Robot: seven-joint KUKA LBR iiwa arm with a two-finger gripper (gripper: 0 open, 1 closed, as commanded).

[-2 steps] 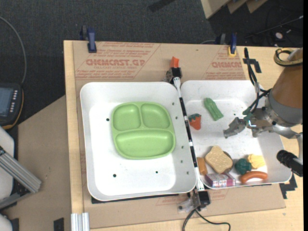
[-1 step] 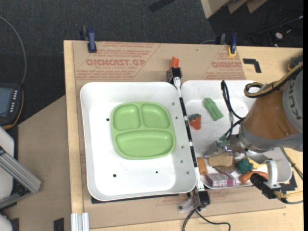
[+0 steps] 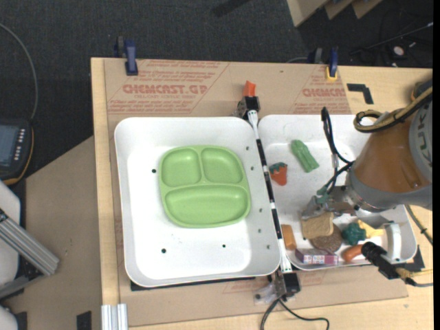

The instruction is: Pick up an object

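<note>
Pincer [image 3: 324, 205] low over tan block [image 3: 317, 225] in right bin [image 3: 275, 126]; grip state unclear. Nothing lifted yet; grasp and lift remain.

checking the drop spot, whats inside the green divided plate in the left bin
The green divided plate sits in the left bin, and all three compartments show only bare green surface, with nothing lying in them. What lies under the plate is covered and cannot be seen.
</note>
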